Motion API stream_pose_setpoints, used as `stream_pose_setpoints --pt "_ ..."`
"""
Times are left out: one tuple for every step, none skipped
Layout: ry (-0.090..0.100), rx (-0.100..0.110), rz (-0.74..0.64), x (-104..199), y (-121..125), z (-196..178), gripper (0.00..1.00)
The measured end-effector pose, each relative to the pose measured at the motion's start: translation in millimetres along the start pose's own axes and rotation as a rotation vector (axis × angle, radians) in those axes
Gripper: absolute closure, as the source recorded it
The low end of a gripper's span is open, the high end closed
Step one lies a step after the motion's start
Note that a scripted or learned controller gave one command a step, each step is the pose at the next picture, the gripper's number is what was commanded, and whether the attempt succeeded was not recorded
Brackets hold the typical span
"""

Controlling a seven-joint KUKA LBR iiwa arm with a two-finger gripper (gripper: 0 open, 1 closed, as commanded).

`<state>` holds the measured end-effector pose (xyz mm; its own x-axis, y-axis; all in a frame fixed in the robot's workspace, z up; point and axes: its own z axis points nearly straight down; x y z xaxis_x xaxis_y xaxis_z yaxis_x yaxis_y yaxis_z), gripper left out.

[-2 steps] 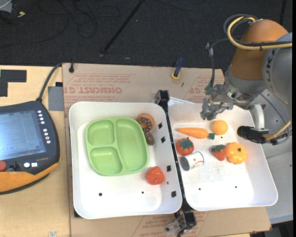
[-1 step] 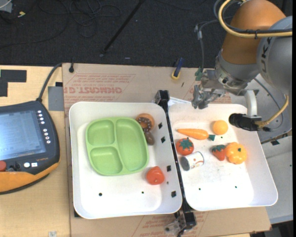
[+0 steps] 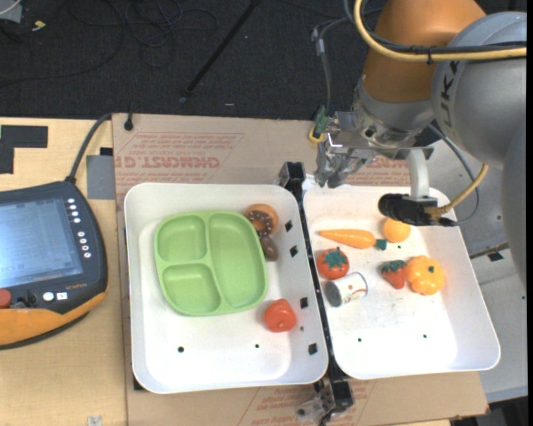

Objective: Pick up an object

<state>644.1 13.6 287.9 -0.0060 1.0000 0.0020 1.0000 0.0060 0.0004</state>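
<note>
My gripper (image 3: 337, 172) hangs over the far left corner of the right bin (image 3: 444, 353), above and left of the toys in it. Nothing shows beneath it. The right bin holds an orange carrot (image 3: 346, 237), a red tomato (image 3: 333, 263), a small white can (image 3: 347, 287) on its side, a small red fruit (image 3: 393, 273), an orange pepper (image 3: 425, 274) and a yellow-orange fruit (image 3: 395, 230). In the left bin (image 3: 160, 362) lie a green divided plate (image 3: 209, 263), a brown doughnut (image 3: 262, 218), a dark brown piece (image 3: 270, 248) and a red fruit (image 3: 280, 315).
A black part (image 3: 409, 208) on a white bracket juts over the right bin's far edge, beside the yellow-orange fruit. The raised divider (image 3: 306, 264) runs between the bins. A teach pendant (image 3: 35, 251) lies left of the bench. Cables trail behind.
</note>
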Motion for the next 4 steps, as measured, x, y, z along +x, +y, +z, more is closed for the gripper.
stream_pose_setpoints --pt "0.004 -0.007 -0.008 125.8 -15.2 -95.4 1.00" --pt "-0.001 0.000 0.001 189.5 1.0 -120.3 1.00" --pt "0.001 -0.006 0.001 232.0 1.3 -231.3 1.00" --pt "-0.010 0.022 0.006 198.4 -75.5 33.2 1.00"
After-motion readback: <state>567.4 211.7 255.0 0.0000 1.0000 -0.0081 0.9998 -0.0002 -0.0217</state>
